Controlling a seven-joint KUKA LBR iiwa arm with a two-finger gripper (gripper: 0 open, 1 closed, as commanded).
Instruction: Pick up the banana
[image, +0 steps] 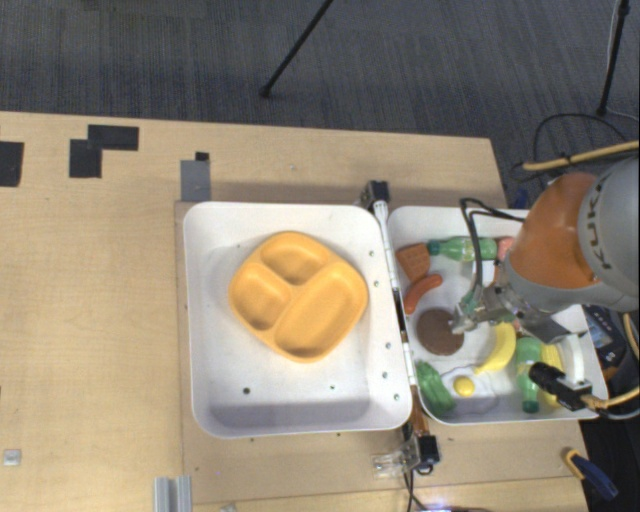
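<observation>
from the one camera above the bench, the right-hand shallow white bin (590, 400) is where everything is happening. the curved yellow banana (499, 350) lies in its lower middle, running from upper right to lower left, with a small round yellow piece (464, 385) just beside its lower tip and a green leafy-looking toy (434, 384) a little further left. a round brown disc (437, 331) sits just to the banana's left, and above it lie a red sausage-shaped piece (423, 289), a flat brown-orange slab (412, 262) and a green bottle lying on its side (462, 249). more green and yellow bits are crowded at the bin's lower right, too jumbled for me to name.

the grey arm with its orange band (548, 240) leans in from the right and hangs low over this bin. its metal two-finger gripper (478, 315) sits between the brown disc and the banana's upper end, very near both. i'd guess it is there because it is lining up on the banana, but nothing yellow shows between its fingers, and from this angle i cannot tell if the claw is spread or closed. the banana looks to be resting on the bin floor, not lifted.

the left-hand white bin (215, 330) holds just an orange three-compartment plastic plate (297, 294), well apart from the arm's work.
</observation>
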